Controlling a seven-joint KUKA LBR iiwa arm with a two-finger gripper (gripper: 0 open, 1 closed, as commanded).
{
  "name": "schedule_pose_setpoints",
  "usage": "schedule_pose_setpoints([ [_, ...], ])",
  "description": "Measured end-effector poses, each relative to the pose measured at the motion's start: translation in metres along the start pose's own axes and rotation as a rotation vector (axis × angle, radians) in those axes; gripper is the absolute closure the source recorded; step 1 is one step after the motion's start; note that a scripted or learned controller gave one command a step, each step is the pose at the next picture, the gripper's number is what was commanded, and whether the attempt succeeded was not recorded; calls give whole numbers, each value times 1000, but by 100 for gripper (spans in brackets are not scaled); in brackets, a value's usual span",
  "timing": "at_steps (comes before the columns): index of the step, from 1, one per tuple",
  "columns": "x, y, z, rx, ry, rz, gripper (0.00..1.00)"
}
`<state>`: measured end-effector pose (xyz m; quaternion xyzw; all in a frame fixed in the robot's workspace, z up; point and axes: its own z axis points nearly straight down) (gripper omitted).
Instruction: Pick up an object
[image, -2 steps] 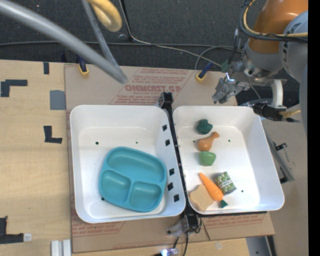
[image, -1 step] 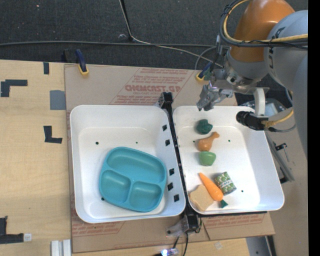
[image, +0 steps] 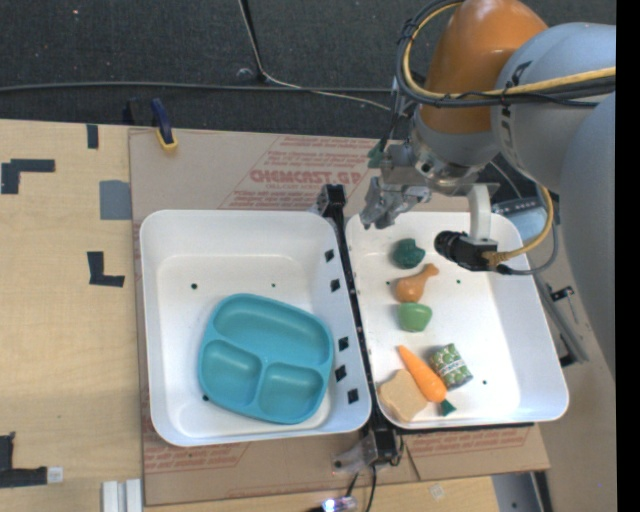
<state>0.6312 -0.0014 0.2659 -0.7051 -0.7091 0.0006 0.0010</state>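
Starting at the left, we have the wooden tabletop (image: 60, 330) with black tape marks, and a blue clamp (image: 161, 122) at the cardboard's far edge. Next comes the left bin (image: 170, 250), and in it a teal divided tray (image: 265, 357) lying flat toward the near side.

Across the divider we reach the right bin (image: 530, 370), where all the candidates sit. Nearest us, a tan bread slice (image: 403, 398) with an orange carrot (image: 424, 374) lying across its edge, touching it; just beside the carrot is a small dark green packet (image: 452, 365). Farther back, a green pepper-like piece (image: 415, 317), then a brown drumstick (image: 414, 285), then a dark green broccoli-like lump (image: 406, 252) — these three in a loose row, close together.

Above the bin's far left corner hangs the hand (image: 385, 208), just beyond the dark green lump and touching nothing. We judge it is carrying nothing, though we cannot tell from this slant whether it is parted or closed.

So we read this as the approach step: nothing grasped yet. Next, the hand needs to come toward us over one piece, likely the dark lump, line up and descend cleanly without nudging the drumstick.
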Motion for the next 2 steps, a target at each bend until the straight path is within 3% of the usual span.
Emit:
schedule_pose_setpoints([
  [1,44,-13,23,2,-1,2,100],
  [2,93,-34,23,1,0,0,100],
])
